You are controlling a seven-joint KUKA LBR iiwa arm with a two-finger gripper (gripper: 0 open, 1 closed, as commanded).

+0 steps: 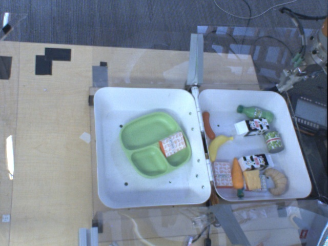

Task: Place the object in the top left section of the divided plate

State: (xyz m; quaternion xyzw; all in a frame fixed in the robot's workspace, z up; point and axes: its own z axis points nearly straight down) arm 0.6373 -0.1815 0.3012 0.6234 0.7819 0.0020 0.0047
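Near edge of right bin (287, 106): croissant (277, 181), cheese (251, 180), carrot (237, 172). Farther left, green plate (138, 129) in left bin (107, 137); small packet (172, 144) lies in plate's right section, prob. not top-left yet. Gripper (302, 65) at far right, well apart, state can't tell; next grab should approach packet straight down, lift clear of divider ridge, set in big top-left section.

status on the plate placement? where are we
Done: a small red-and-white packet already lies on the green divided plate in the left bin, in the small compartment at the plate's right, partly over a divider. In hand: the arm is back at the upper right edge, away from both bins. Left: the plate's large upper-left section has nothing in it, so the placement there looks unmet. Other food items stay in the right bin.
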